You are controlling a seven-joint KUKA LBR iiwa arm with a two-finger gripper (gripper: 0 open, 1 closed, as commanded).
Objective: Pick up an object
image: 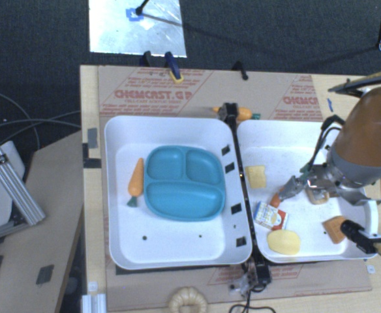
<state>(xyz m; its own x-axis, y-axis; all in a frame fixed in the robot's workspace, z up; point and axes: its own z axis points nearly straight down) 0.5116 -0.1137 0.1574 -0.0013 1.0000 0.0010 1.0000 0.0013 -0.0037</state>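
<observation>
My claw (287, 191) hangs low in the right bin (288, 132), its tip just above the small white packet (269, 215); blur hides whether it is released or clenched.

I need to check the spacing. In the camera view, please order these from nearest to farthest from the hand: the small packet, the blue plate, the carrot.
Measured from the hand in the right bin:
1. Small packet, right bin, just below-left of the hand.
2. Blue plate, middle of the left bin.
3. Carrot, left bin, beyond the plate's left side.
</observation>
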